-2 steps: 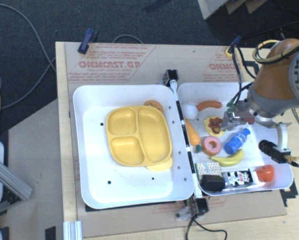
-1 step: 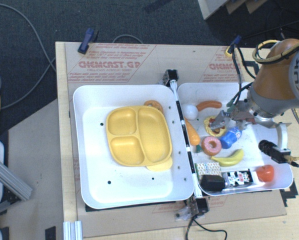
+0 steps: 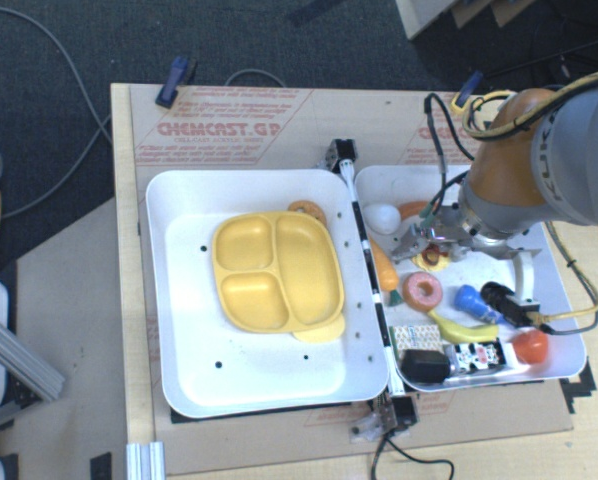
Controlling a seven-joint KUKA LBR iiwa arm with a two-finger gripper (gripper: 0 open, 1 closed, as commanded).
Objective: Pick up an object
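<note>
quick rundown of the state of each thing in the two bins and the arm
yellow divided plate: flat in the left bin, right way up, compartments bare
pink donut: lying flat in the right bin
banana: on its side near the front
white ball: resting at the back left corner
red ball: resting at the front right
gripper: low over the right bin

Two bins side by side on the bench. Left bin (image 3: 179, 298): divided tray (image 3: 277, 270) in the middle, a round item (image 3: 306, 209) tucked behind its far edge. Right bin (image 3: 559, 278): ball (image 3: 383, 216) at far left, carrot (image 3: 383, 266) along the left wall, donut (image 3: 422, 290) right of it, banana (image 3: 463, 329) nearer, tomato (image 3: 530, 347) at near right, arm's wrist (image 3: 499, 183) over the far part.
</note>
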